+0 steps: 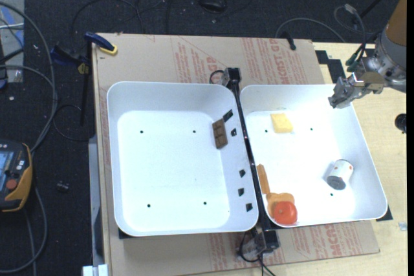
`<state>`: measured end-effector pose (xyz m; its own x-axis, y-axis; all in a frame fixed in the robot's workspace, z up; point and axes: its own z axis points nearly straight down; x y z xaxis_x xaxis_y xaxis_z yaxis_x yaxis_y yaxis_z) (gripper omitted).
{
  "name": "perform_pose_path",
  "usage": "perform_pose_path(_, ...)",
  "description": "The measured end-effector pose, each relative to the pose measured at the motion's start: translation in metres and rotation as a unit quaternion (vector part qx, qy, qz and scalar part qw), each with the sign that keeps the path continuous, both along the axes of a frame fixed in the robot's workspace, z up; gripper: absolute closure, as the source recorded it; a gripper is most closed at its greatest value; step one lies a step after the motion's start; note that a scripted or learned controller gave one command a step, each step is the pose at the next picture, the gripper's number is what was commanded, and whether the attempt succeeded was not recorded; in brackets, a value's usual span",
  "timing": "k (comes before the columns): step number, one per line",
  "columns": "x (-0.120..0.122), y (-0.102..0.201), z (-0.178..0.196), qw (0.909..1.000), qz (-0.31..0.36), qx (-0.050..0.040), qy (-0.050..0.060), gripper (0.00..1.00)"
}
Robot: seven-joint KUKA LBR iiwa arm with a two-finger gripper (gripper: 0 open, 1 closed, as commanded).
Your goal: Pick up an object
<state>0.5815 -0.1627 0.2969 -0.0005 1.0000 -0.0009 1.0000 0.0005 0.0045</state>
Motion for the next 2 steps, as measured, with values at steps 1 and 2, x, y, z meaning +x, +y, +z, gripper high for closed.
perform_pose_path(1, -0.014, 0.053, -0.018, 1.0, 0.002, 0.0011, 0.003, 1.0)
perform_pose_path(2, -0.029, 0.105, -0.034, 1.0, 0.002, 0.001, 0.003, 1.0)
